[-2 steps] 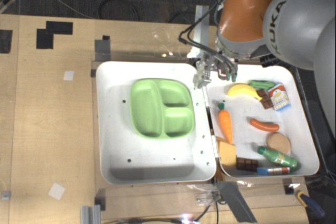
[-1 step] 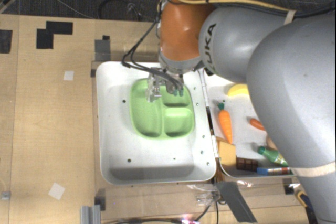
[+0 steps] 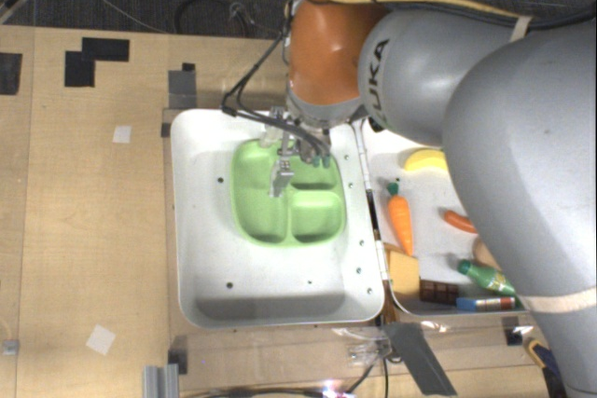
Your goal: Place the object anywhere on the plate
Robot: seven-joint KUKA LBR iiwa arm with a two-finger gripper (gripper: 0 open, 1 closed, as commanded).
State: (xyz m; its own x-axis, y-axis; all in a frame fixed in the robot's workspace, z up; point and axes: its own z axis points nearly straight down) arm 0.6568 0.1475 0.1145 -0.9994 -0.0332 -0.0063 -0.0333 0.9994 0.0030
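I have the gripper (image 3: pixel 284 165) hanging over the green plate (image 3: pixel 280 205), which lies in the left bin (image 3: pixel 201 228) toward its far edge. The fingers are a small blur of metal against the green from this slant, so I cannot tell how far apart they stand, nor whether anything is caught between them. I will not claim a hold on the object.

If something is in there, I judge the step to be the set-down. I would come straight down over one of the plate's compartments rather than across the ridge that divides them (a thing dropped on a ridge tends to tip or roll), and release low.

The plate's right side sits near the bin's right wall, and beyond that wall the right bin (image 3: pixel 438 308) is crowded: a carrot (image 3: pixel 400 221) by its left wall, a yellow piece (image 3: pixel 425 162) near its far edge, a green bottle (image 3: pixel 485 276) toward its near edge. The roomy way out is straight up, or over the left bin's bare near half.
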